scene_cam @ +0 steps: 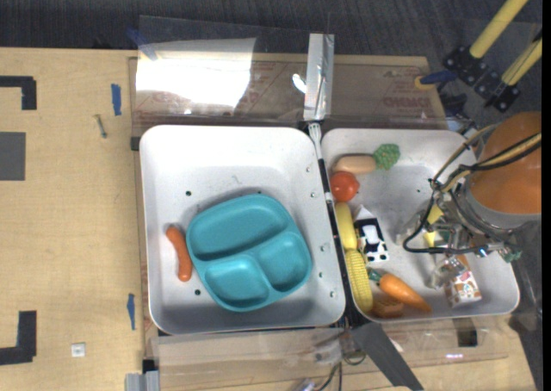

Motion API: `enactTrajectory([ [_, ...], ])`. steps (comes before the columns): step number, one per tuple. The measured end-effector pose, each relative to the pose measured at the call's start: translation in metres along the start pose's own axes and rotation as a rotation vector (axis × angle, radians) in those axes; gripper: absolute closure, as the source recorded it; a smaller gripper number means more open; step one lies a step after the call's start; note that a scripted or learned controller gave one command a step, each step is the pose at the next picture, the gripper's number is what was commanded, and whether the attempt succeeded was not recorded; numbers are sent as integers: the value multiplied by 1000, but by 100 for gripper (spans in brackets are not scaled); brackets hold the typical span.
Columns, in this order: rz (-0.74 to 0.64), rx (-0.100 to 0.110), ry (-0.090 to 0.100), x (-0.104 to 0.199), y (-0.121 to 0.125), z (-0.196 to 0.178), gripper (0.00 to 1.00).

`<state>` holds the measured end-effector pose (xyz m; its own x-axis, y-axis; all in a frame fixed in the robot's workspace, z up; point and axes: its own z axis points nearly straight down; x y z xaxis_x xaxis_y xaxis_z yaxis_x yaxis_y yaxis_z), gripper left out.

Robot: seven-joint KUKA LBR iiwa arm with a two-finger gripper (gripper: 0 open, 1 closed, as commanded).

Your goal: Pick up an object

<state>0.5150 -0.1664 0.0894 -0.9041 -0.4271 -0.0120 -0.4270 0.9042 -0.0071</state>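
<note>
Two white bins sit side by side on the table. Low in the right bin, the gripper hangs over a small carton; whether it grips anything I cannot tell, so no pickup yet shows.

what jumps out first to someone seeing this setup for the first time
The eye lands first on the teal divided plate filling most of the left bin, with an orange toy sausage lying just off its left edge. Next comes the right bin, where toy food crowds its left wall: a tomato, corn cob and carrot. The grey arm with its orange band hangs over that bin's right side.
</note>
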Motion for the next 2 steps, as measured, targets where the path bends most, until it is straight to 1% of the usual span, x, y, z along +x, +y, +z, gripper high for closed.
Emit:
enactTrajectory([
  [1,-193,0,1,-28,-12,1,0],
  [2,-266,-3,-5,-17,-33,1,0],
])
